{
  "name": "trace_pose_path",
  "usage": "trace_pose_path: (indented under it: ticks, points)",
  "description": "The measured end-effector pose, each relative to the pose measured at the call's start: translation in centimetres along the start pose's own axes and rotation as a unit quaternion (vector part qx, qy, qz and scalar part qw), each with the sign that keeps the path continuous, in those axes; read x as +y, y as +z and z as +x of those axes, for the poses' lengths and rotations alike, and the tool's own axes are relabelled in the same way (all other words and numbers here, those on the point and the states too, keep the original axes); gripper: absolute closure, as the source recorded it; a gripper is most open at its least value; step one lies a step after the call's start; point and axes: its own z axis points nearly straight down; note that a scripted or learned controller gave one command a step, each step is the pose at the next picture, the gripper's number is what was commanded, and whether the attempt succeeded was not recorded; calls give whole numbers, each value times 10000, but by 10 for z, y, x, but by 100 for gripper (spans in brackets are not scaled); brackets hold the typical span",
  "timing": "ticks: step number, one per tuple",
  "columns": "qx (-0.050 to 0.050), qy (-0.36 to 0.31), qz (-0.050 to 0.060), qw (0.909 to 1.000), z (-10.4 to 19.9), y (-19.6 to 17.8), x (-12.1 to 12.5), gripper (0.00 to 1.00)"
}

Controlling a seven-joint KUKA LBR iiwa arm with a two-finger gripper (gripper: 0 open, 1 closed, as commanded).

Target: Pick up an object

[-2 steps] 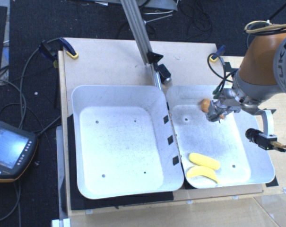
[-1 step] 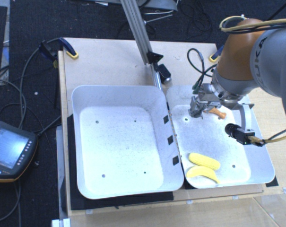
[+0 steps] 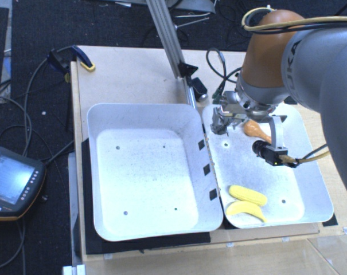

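— Where's your tool (image 3: 226, 122)?
— Low in the right bin (image 3: 311, 153), toward the bench's far edge; you can't tell its state. An orange object (image 3: 257, 129) lies just beside it.
— Other targets?
— Two yellow bananas (image 3: 247, 201) by the near edge, well apart. Dark floor with cables surrounds the bench.
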Motion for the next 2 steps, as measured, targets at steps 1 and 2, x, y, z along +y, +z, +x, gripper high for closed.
trace_pose_path:
  ticks: [1, 2]
  points:
    - [-1, 3, 1, 10000, 45, -8, 15, 100]
    - [0, 1, 4, 10000, 99, -13, 32, 100]
